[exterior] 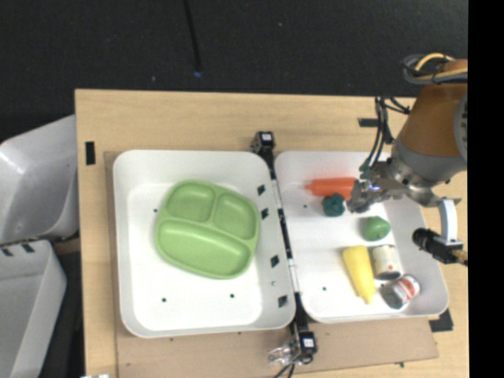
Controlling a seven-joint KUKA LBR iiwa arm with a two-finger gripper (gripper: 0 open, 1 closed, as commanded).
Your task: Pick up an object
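Dark green object [334, 205] sits in right bin [315, 290], upper area, just below orange carrot-like piece [331, 186] whose long axis runs left-right. Gripper [361, 198] sits just right of it, low over the bin floor; finger state cannot tell. Nothing visibly held. Green ball [376, 228] near, lower right.

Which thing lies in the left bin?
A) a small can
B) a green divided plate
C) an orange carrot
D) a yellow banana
B: the green divided plate lies alone in the left bin, while the banana, the carrot and the can are all in the right bin.
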